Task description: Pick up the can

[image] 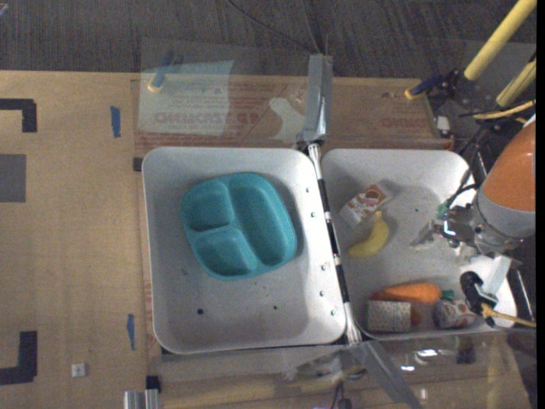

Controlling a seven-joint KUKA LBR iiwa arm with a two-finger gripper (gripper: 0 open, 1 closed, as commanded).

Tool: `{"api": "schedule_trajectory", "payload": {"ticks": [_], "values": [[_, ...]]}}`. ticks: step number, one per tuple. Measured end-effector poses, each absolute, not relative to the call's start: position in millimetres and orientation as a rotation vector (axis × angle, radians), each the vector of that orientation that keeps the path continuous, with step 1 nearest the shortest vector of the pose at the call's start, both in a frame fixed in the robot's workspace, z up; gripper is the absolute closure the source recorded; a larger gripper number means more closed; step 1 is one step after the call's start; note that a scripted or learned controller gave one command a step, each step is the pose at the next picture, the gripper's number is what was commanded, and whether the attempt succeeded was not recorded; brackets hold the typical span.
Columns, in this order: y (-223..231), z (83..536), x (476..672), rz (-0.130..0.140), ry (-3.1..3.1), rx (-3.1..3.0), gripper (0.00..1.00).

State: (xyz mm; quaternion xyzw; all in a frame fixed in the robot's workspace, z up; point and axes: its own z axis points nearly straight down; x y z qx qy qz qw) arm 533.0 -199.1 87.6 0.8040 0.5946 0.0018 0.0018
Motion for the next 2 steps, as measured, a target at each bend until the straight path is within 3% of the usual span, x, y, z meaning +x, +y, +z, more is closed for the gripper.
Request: {"api": "schedule_trajectory", "payload": {"ticks": [1,2], "values": [[-197.7,86.8,612.9,0.002,1.841,2.542,0.00],[-203.3,86.4,669.4,-0.001,1.754,2.624,0.00]]}}
